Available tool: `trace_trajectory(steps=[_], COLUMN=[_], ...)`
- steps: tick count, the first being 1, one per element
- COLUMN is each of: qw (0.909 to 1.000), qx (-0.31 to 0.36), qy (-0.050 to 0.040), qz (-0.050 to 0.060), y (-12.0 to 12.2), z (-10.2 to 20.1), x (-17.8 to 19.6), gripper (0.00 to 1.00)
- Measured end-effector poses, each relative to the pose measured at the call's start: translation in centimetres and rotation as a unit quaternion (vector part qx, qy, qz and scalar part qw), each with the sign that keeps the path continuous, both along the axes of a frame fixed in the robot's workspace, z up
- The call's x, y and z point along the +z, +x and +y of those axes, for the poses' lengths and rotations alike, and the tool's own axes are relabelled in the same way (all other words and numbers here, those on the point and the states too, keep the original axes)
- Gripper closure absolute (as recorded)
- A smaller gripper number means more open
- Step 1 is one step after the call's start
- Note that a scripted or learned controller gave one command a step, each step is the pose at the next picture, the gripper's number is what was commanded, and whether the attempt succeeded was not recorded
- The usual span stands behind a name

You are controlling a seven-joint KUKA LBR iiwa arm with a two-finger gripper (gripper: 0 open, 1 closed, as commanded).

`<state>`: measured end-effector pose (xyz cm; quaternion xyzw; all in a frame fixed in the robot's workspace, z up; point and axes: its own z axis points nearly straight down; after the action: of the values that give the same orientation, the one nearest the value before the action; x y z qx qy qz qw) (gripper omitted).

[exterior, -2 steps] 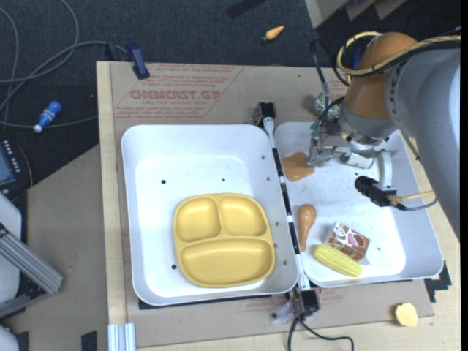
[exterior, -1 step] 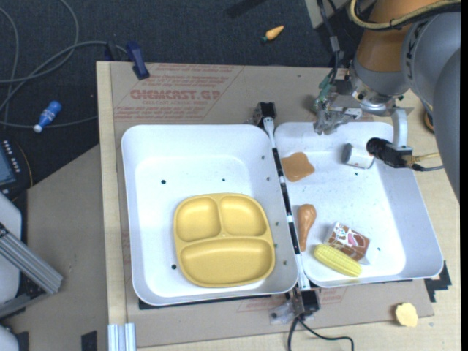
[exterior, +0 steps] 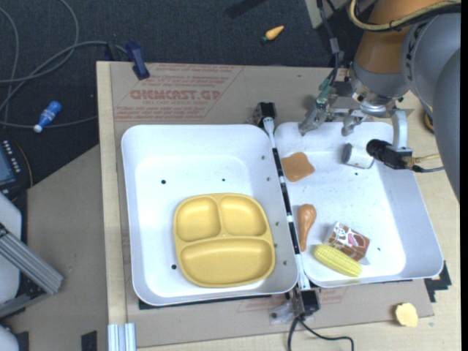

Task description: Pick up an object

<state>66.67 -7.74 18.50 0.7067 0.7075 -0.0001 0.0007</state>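
In the right bin lie a flat brown piece near the divider, an orange-brown drumstick, a yellow corn cob and a small brown and red packet at the front. My gripper hangs over the bin's far rim. It is open, its fingers are spread apart, and nothing is between them. The brown piece lies a little in front of it and to its left. A small grey-white piece sits just below the wrist.
A yellow divided plate lies in the left bin. On the bench are a blue clamp at the back left and a yellow lump at the front right. The grey arm fills the back right corner.
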Motion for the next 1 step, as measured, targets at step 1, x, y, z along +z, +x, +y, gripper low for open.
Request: trace_trajectory(steps=[1], qw=[1.0], qx=[-0.004], qy=[0.0019], qz=[0.008], y=[-10.49], z=[-3.86], x=[-10.66], gripper=[0.0])
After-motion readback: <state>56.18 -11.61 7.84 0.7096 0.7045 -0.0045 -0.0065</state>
